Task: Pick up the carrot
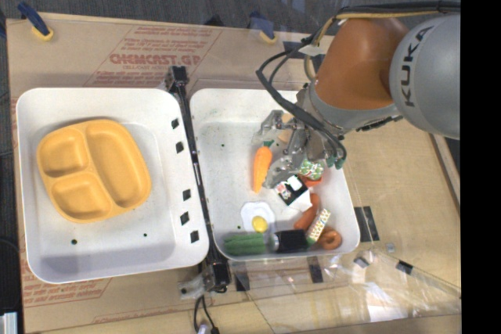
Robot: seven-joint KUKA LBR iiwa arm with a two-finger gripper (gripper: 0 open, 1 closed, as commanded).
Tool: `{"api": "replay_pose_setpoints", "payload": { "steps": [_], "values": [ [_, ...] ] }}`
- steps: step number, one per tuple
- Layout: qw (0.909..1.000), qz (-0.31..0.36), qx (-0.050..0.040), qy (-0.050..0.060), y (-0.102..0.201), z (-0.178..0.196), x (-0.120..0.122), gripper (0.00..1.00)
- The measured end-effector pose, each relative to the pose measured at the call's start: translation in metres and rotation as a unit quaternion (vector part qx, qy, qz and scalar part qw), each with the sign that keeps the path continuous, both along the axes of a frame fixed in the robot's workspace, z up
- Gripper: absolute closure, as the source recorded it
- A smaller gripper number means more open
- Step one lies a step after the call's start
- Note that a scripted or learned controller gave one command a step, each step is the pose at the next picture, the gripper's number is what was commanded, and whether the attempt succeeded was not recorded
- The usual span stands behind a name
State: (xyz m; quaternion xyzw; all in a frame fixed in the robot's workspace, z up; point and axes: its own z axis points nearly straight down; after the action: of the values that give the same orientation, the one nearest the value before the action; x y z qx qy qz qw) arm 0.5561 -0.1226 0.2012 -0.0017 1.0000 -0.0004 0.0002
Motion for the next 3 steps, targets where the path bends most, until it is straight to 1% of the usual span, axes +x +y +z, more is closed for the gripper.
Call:
{"api": "replay_pose_setpoints", "payload": {
  "steps": [1,2,3],
  "values": [
    [0.9999,0.010,0.0014,0.005,-0.027,-0.087,-0.003,0.00],
    [0.9997,-0.024,0.0011,0.001,-0.011,-0.110,-0.002,0.00],
    [0.9998,-0.020,0.0005,-0.001,-0.010,-0.098,0.000,1.00]
  ]
}}
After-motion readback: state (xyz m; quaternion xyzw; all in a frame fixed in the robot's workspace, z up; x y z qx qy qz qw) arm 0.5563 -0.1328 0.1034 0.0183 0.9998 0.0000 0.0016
